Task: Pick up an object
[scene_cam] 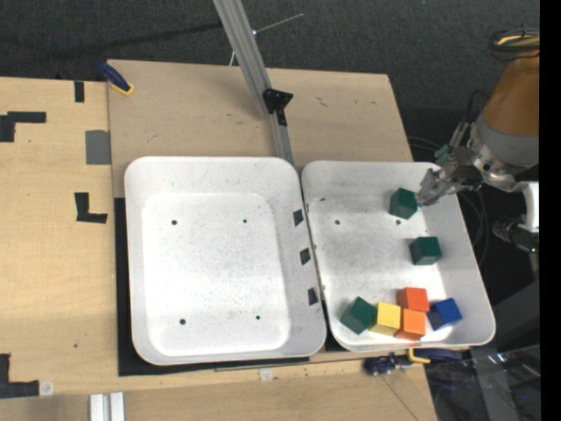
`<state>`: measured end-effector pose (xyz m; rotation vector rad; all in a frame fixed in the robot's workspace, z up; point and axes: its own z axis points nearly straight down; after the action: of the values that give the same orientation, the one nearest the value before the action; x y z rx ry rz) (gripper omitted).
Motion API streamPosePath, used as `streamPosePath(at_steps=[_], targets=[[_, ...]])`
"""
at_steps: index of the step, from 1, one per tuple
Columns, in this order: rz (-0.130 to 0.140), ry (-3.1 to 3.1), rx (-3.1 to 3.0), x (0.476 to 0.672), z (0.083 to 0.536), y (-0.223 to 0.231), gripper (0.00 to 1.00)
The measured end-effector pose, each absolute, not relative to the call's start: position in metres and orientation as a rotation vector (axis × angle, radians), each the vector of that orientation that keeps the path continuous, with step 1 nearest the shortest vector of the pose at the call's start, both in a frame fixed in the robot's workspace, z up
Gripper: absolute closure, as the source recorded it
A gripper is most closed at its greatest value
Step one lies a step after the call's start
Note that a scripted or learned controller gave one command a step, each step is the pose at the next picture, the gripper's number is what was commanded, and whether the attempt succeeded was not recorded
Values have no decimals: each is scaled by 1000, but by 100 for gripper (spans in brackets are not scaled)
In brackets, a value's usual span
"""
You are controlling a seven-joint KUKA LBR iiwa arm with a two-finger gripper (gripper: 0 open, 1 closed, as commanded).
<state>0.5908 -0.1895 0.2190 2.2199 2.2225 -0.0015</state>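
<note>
Jaws sit right beside the green block in the right bin; I cannot tell their state. It looks small, light, hard; squeeze its flat sides.

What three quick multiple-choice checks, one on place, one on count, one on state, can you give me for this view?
1. Which bin holds the blocks?
A. left bin
B. right bin
C. both bins

2. How many green blocks are there?
A. one
B. two
C. three

3. Where is the claw?
A. beside the top green block
B. over the orange blocks
C. above the left bin

Key: 1 B, every block lies in the right bin. 2 C, green blocks sit at top, middle and bottom. 3 A, the claw tip sits at that block's right edge.
</note>
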Motion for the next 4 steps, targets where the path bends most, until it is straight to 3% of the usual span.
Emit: streamPosePath(at_steps=[4], targets=[[-3, 2231, 2218, 523, 222, 24, 100]])
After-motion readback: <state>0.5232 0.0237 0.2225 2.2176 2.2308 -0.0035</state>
